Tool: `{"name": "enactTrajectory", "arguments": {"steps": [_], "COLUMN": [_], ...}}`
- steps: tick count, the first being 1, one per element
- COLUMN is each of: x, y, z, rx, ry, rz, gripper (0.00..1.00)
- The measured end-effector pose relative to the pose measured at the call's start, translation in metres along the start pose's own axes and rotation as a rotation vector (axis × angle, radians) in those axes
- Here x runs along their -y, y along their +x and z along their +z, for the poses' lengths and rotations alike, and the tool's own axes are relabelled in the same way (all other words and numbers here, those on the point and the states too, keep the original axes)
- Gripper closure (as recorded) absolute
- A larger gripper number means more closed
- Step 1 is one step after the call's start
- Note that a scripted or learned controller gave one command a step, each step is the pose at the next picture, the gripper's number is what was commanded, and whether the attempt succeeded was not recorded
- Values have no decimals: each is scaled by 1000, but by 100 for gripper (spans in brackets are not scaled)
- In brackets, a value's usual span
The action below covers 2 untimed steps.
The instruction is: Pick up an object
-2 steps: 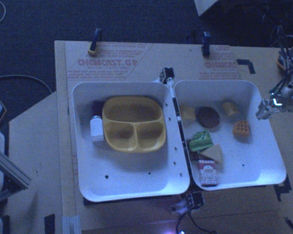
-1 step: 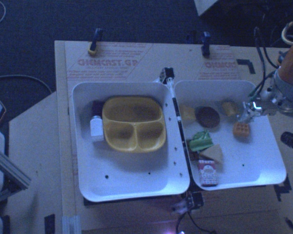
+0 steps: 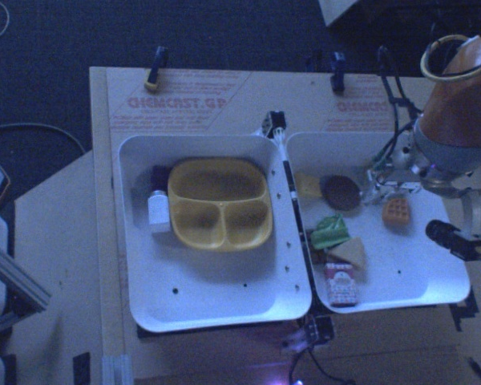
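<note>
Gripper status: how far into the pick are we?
Done: the arm is over the right bin. In hand: nothing visibly; the gripper sits low between the brown cookie and waffle. Left: grasping and lifting; waffle, cookie and red packet all lie in the bin.

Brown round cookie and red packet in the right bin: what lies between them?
In the camera view, a green item and a tan wedge lie between the brown round cookie and the red packet.

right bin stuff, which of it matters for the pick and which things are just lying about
In play:
tool
brown round cookie
waffle
green leafy piece
sandwich wedge
red packet

Lying about:
yellow divided plate
small white bottle
clamps
</note>
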<state>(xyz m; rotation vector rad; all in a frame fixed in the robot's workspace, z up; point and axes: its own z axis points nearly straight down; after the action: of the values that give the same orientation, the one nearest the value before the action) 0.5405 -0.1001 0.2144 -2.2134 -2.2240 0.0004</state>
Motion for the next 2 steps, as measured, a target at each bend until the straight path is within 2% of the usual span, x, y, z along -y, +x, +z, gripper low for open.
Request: {"name": "enactTrajectory", "arguments": {"steps": [2], "x": [0], "y": [95], "z": [-13], "rx": [1], "ry": [-3], "rz": [-1], "gripper": [100]}}
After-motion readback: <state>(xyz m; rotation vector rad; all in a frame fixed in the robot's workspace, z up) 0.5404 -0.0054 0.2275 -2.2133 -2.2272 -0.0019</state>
